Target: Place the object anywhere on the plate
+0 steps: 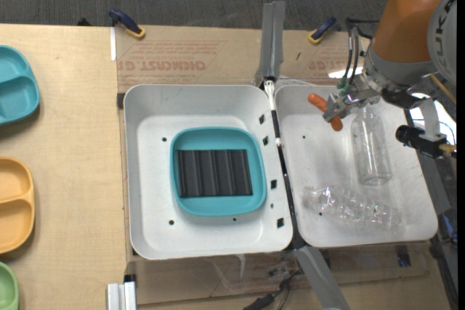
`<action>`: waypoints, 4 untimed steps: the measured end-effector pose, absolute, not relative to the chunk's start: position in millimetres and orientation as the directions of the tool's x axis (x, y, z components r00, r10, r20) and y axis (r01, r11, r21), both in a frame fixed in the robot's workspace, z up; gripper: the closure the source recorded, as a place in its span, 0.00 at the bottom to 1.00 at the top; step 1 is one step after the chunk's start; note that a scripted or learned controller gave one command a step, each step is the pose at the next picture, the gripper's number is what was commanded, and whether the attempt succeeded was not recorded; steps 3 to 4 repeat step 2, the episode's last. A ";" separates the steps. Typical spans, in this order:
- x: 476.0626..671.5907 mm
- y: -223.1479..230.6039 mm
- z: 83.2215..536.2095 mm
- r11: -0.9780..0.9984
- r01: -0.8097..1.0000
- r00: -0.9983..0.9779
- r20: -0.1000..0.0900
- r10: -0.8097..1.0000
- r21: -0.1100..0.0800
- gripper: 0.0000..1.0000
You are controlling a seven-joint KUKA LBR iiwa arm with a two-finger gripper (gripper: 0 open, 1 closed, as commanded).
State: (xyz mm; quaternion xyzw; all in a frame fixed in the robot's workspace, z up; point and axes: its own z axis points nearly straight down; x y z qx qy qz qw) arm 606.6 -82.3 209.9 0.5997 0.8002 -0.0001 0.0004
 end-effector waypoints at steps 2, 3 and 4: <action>593.9 -140.0 216.2 0.321 0.947 -0.321 -0.002 0.947 0.000 0.00; 593.9 -140.0 216.2 0.321 0.947 -0.321 -0.002 0.947 0.000 0.00; 593.9 -140.0 216.2 0.321 0.947 -0.321 -0.002 0.947 0.000 0.00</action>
